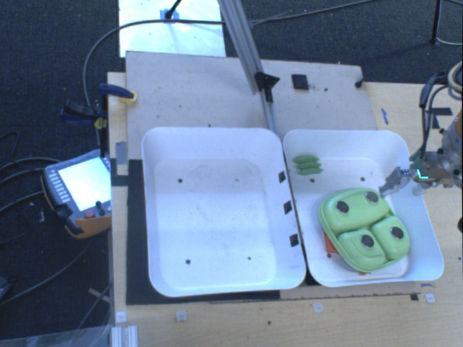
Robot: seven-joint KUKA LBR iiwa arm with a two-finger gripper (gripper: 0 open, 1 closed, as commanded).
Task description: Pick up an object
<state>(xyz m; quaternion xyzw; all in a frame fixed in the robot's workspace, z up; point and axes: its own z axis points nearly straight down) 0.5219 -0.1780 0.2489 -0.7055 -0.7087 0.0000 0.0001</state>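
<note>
A large light-green lobed toy (pixel 365 228) with three black dots lies in the right bin (pixel 362 144), toward its front. A bit of something orange (pixel 329 246) peeks out under the toy's left edge. A small dark-green ridged piece (pixel 307 165) lies near the bin's back left corner. My gripper (pixel 394 181) reaches in over the bin's right rim and hangs just above and to the right of the large toy's back lobe. I see nothing held in it.
The left bin (pixel 155 194) sits beside the right one, with black clips (pixel 287 207) along the shared wall. A slanted metal pole (pixel 249 49) crosses the board behind the bins. A teach pendant (pixel 79 190) lies off the bench at left.
</note>
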